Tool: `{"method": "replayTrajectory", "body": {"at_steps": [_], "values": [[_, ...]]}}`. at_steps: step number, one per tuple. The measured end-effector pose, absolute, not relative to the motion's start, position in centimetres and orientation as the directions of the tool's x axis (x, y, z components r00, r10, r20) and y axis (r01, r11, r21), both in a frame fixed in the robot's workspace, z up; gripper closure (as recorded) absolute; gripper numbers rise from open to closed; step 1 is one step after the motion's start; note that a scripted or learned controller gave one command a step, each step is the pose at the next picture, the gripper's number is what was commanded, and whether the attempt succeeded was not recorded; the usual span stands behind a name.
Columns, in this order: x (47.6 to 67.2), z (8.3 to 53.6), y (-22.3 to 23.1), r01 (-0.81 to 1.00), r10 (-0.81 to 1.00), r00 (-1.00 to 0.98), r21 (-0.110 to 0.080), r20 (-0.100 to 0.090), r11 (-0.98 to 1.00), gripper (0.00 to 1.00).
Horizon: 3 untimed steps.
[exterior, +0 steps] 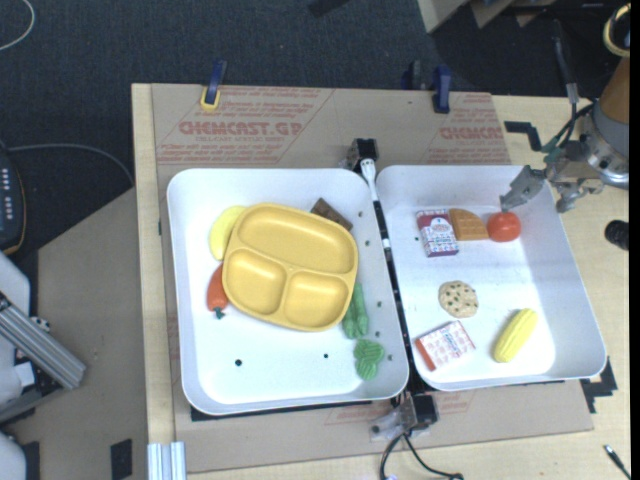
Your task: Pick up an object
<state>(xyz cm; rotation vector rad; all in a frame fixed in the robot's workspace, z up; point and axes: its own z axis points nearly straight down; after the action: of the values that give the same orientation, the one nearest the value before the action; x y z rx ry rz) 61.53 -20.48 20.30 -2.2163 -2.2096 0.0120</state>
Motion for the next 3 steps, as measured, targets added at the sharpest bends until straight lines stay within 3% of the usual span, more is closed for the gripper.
{"method": "replayTrajectory", "body": {"at_steps": [1,3], "values": [[61.9,21.2,-20.4,1.000,1.000,0.000,0.001,-0.001,0.000,0.00],[63.0,9.3,-20.6,1.000,1.000,0.000,0.000,0.001,0.000,0.00]]}}
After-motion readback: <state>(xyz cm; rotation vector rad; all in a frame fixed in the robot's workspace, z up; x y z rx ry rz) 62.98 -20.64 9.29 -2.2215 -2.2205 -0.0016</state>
